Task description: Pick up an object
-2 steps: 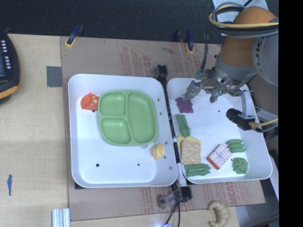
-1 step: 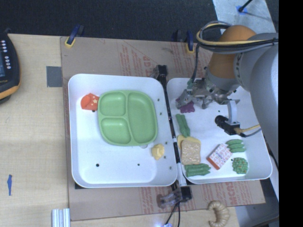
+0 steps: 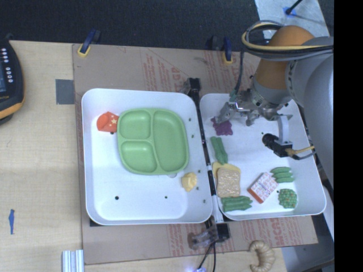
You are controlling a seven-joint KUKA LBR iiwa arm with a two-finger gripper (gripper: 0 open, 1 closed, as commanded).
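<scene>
My gripper (image 3: 233,115) hangs over the far left corner of the right bin (image 3: 309,205), under the arm's orange band. A purple bunch of grapes (image 3: 223,127) lies just below and left of it, close to its tip; I cannot tell whether they touch. Nothing shows in the gripper's hold. Nearer in the same bin lie a green pickle (image 3: 219,149), a slice of toast (image 3: 228,182) on a yellow piece, green beans (image 3: 236,203), a red and white packet (image 3: 263,187), pea pods (image 3: 282,174) and a green cluster (image 3: 287,198).
The left bin (image 3: 102,203) holds a green divided plate (image 3: 153,140), a red item (image 3: 107,122) at its left and a yellow lump (image 3: 189,181). A black cable piece (image 3: 276,144) hangs over the right bin. A controller (image 3: 8,78) sits far left.
</scene>
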